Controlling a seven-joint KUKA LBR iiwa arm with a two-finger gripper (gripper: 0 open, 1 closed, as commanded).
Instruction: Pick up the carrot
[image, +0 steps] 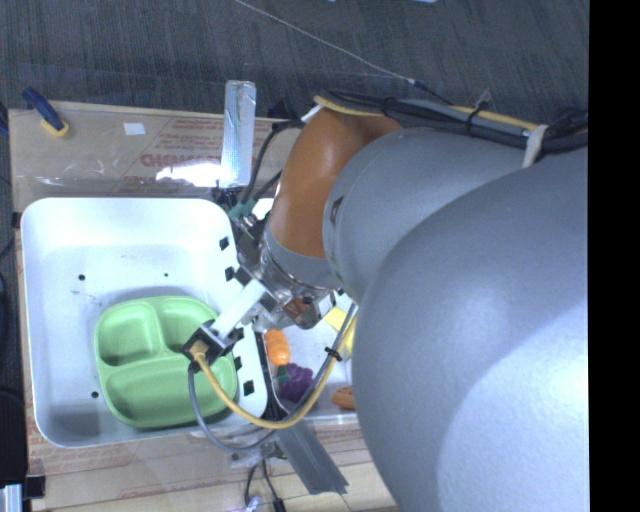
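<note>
The gripper (285, 310), its opening impossible to judge here, hangs low over the right bin (262, 395) because the carrot (277, 349) lies just below it, beside a purple item (295, 379)

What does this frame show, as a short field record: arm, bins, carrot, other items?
arm: large grey arm with orange band, reaching in from the right, covering most of the right bin
left bin: holds a green tray
carrot: small orange piece in the right bin, partly hidden under the wrist
other items: purple piece just below the carrot
grasp: cannot tell
</note>
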